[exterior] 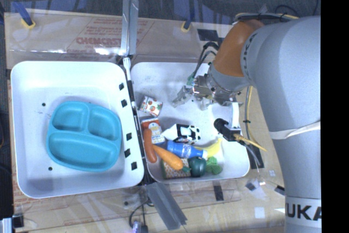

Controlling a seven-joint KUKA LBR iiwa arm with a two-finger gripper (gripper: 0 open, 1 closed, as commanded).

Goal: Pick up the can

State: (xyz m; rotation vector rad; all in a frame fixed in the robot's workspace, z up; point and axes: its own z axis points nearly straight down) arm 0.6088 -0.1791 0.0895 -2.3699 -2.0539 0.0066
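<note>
My gripper (pixel 192 93) hangs low over the bare upper floor of the right bin (pixel 163 71), and from this slant I cannot tell how wide it stands; nothing shows in it. What I take to be the can (pixel 150 106) lies tilted against that bin's left wall, near my tool but apart from it. It sits just above the pile of carrot (pixel 170 159), blue bottle (pixel 182 149) and banana (pixel 211 145), so I judge an approach from the open side is less likely to catch the clutter.
</note>
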